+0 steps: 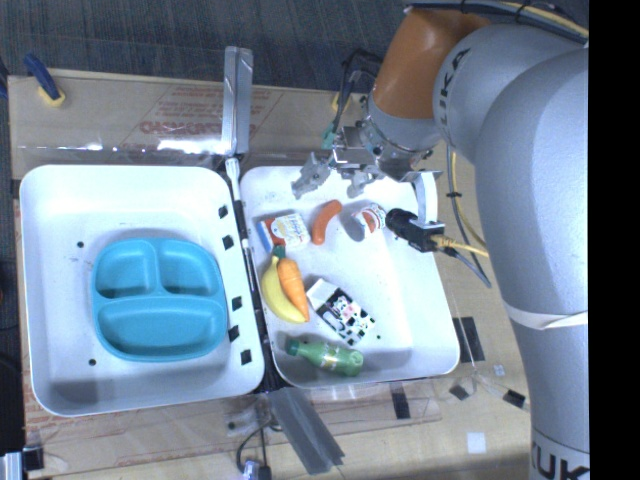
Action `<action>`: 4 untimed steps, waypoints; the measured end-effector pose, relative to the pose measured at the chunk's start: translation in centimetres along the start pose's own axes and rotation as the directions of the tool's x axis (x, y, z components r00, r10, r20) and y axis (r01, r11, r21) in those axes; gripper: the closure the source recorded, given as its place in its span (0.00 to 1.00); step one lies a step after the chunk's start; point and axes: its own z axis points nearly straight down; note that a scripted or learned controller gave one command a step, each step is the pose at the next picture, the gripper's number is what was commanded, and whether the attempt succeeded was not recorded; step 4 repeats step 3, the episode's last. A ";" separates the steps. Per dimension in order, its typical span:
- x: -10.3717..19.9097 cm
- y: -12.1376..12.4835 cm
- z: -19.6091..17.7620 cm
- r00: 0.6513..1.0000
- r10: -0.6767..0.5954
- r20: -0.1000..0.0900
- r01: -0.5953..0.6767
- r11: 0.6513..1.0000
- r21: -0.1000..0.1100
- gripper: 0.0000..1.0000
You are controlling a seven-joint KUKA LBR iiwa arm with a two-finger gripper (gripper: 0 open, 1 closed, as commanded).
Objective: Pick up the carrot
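Carrot in the right bin, lying on the banana, long axis running from upper left to lower right, green stub toward the bin divider and blunt tip toward the black-and-white patterned box. Nearby: a sausage, a small yogurt cup, a green bottle. Gripper raised over the bin's far edge, well apart from the carrot, fingers spread and holding nothing.
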 end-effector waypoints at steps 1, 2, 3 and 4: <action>0.6 -3.7 12.0 0.953 -0.304 0.001 0.304 0.953 -0.002 0.00; 0.5 -3.7 11.0 0.952 -0.307 0.002 0.307 0.952 -0.002 1.00; 6.2 -10.8 2.0 0.958 -0.286 0.001 0.286 0.958 -0.001 1.00; 6.2 -10.8 2.0 0.958 -0.286 0.001 0.286 0.958 -0.001 1.00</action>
